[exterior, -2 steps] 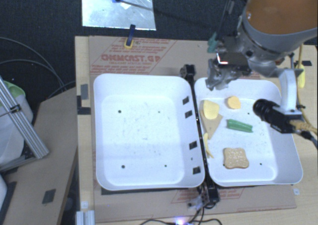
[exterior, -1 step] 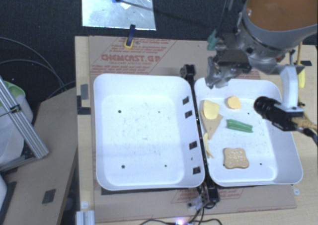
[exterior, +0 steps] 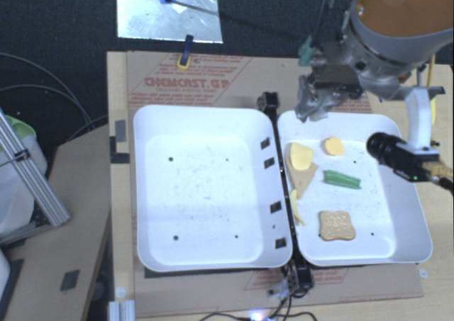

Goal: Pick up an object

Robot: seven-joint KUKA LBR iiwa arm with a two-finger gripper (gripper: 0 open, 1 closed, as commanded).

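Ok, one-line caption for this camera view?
Gripper hovers at right bin's far edge above cracker, green bean, yellow pieces.

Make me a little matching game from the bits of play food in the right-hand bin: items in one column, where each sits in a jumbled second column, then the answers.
Items
1. small round orange piece
2. long green bean-like piece
3. tan square cracker with dimples
4. pale yellow wedge-shaped piece

Places in the right white bin
A. nearest the front rim
B. beside the divider between the bins, toward the back
C. middle of the bin
D. toward the back, right of the yellow wedge

Pairs: 1-D, 2-C, 3-A, 4-B
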